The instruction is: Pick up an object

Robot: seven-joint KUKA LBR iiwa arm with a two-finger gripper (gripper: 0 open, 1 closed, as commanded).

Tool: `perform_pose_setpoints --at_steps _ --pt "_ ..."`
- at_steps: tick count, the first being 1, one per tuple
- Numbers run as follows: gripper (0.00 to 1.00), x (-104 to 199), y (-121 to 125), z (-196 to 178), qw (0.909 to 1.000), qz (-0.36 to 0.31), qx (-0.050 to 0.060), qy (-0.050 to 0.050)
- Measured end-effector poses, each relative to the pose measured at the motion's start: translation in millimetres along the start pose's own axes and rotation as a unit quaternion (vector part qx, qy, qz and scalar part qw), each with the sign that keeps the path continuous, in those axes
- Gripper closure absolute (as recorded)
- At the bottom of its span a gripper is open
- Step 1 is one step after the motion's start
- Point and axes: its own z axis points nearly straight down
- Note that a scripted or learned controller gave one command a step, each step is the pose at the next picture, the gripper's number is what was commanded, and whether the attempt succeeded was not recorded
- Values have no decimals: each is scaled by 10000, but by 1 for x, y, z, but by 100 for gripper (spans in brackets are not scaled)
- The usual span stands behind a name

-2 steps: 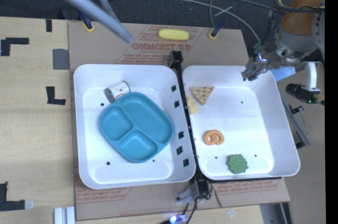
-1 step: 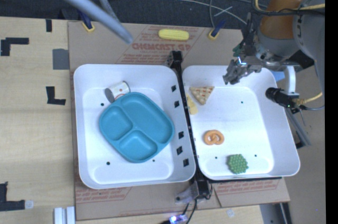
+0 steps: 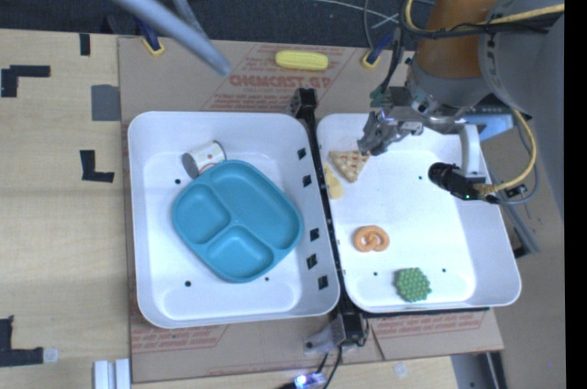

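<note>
Two shallow white bins are seen side by side on the desk, and the arm is reached in from 3 o'clock over the right bin (image 3: 477, 286). The claw (image 3: 375, 139) is lowered at that bin's 10 o'clock corner, its tip just beside or touching a tan waffle-like wedge (image 3: 348, 164). Whether the claw is spread or closed cannot be told from this slant, and nothing can be confirmed as held.

The wedge is judged to be the likely target. It lies close against the wall shared by the bins, with a small pale piece (image 3: 333, 187) just below it. Elsewhere in the right bin an orange pretzel-shaped toy (image 3: 371, 239) is seen near the middle and a green bumpy ball (image 3: 412, 284) toward 6 o'clock. The left bin (image 3: 151, 286) carries a blue divided tray (image 3: 237, 219) and a small tipped cup (image 3: 202, 158).

Several failures could be expected. The wedge could be pushed against the wall rather than enclosed, because little room is left on that side. A flat, thin piece could be slid out on lifting. The wall itself could be struck by the claw.
</note>
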Motion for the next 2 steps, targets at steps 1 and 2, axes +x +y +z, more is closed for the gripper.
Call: perform_pose_setpoints --at_steps 1,2 --pt "100 46 -20 9 10000 8 10 -5" --pt "100 98 -34 17 10000 4 9 -5"
